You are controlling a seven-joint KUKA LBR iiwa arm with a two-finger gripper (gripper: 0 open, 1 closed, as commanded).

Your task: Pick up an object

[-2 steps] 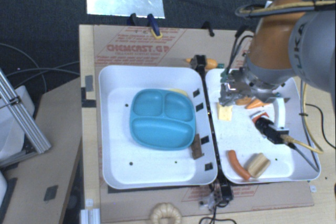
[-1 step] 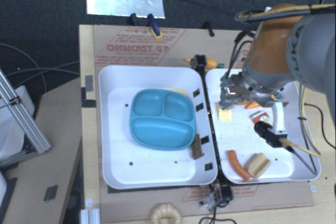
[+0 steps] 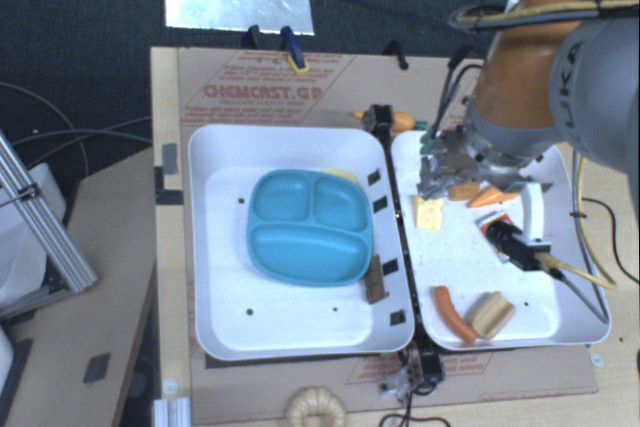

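The grey two-finger gripper point(image 3: 440, 177) hangs low over the upper left of the right white bin point(image 3: 570, 315); whether it is open or closed cannot be told, and nothing is visibly held. A pale yellow cheese-like square point(image 3: 429, 214) lies just below it, with 2 orange carrot-like pieces point(image 3: 480, 195) beside. Judgement: centre over 1 item, clear of the bin wall, before closing. The blue divided plastic plate point(image 3: 308, 225) sits in the left bin.

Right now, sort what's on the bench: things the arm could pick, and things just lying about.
For the pick:
gripper
pale yellow cheese square
orange carrot piece
red sausage
tan bread chunk

Lying about:
blue divided plastic plate
left white bin
beige ring
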